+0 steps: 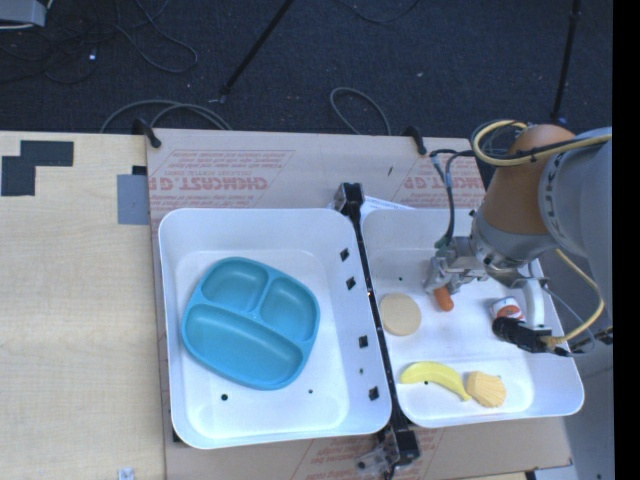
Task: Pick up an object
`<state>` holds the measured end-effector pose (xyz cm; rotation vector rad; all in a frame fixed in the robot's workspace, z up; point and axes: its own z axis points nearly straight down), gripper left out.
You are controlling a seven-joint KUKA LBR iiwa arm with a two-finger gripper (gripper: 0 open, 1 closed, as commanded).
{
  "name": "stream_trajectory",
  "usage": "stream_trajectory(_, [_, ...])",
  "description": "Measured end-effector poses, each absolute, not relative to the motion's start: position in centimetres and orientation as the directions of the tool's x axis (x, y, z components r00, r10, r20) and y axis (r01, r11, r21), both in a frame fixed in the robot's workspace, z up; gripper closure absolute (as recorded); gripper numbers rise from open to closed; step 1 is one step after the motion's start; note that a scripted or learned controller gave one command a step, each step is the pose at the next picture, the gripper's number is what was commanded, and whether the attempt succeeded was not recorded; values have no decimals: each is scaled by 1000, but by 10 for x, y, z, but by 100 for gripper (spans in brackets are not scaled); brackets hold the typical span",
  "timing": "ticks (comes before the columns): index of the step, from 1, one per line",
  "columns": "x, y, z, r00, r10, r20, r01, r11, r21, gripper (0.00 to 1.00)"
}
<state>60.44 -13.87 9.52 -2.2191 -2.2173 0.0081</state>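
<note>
The pincer [447, 278] hangs low in the right bin [545, 393], directly over a small orange carrot-like piece [443, 299]; whether it grips I cannot tell. Just left lies a tan disc [401, 315], below it a banana [432, 376] touching yellow corn [487, 389]. Far left, a blue divided plate [249, 321] sits in the left bin [190, 228].

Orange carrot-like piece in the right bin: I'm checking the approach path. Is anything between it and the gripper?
Nothing visible does. The gripper sits directly over the orange piece; the tan disc and the banana lie apart from it.
</note>
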Motion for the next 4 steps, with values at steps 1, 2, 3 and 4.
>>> stream_trajectory(1, [599, -133, 141, -1, 1000, 1, 1000, 1, -1, 100])
stream_trajectory(2, [594, -141, 199, 3, 1000, 0, 1000, -3, 0, 100])
stream_trajectory(3, [592, -141, 260, -2, 1000, -1, 1000, 2, 2, 100])
stream_trajectory(4, [592, -141, 260, -4, 1000, 0, 1000, 4, -4, 100])
